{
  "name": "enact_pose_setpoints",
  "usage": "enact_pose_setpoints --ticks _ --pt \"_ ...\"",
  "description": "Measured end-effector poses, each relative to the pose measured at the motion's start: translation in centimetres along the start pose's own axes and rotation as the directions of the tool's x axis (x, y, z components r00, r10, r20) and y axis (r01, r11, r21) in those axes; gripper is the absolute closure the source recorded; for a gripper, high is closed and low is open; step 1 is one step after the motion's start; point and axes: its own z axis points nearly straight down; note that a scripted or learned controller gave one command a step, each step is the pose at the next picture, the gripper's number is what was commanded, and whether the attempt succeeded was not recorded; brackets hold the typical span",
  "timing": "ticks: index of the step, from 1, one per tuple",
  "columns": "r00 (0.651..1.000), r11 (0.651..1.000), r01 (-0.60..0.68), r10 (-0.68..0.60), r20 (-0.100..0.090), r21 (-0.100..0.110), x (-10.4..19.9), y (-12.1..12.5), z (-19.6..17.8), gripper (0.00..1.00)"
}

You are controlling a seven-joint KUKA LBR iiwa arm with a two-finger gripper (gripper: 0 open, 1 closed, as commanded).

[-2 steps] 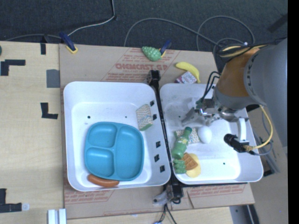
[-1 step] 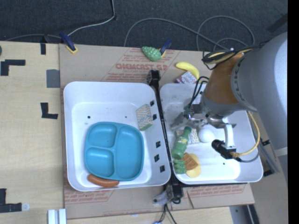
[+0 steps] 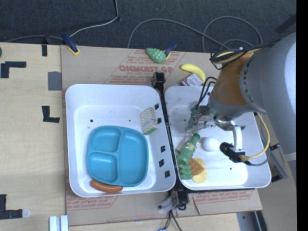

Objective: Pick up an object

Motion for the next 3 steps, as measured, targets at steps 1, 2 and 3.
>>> enact_pose_setpoints --ticks 1,2,3 --pt "1.000 1.000 0.000 0.000 0.000 0.000 0.0 0.0 0.0 0.00" --pt "1.000 1.000 0.001 -0.001 -0.002 -0.003 -0.4 -3.2 0.9 0.00" --pt "1.000 1.000 0.000 0.000 0.000 -0.004 -0.5 -3.1 0.0 1.00"
